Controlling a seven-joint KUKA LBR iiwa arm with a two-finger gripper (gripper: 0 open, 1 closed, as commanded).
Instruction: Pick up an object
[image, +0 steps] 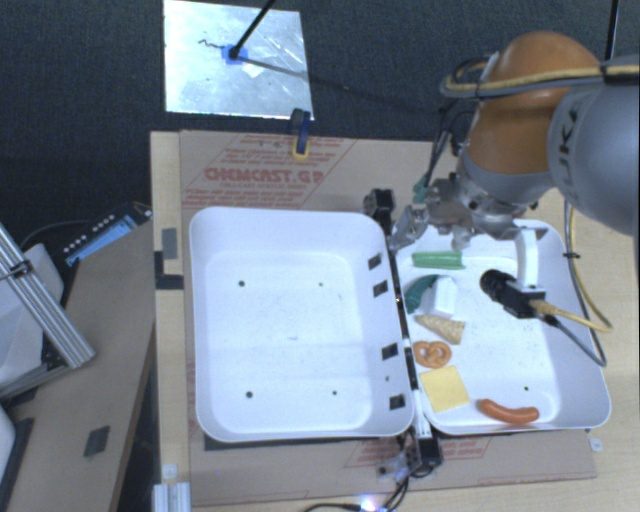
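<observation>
Sausage (508, 411) at front rim; green piece (437, 260) lies crosswise just under gripper (440, 225); finger state unclear.

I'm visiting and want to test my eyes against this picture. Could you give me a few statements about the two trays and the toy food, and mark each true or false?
1. All the toy food lies in the right white bin. True.
2. The orange-red toy sausage lies at the far edge of its bin. False: it lies near the front edge.
3. The yellow square cheese slice lies just in front of the brown pretzel. True.
4. The green bean-shaped piece lies in the left white bin. False: it lies in the right bin, under the arm's hand.
</observation>
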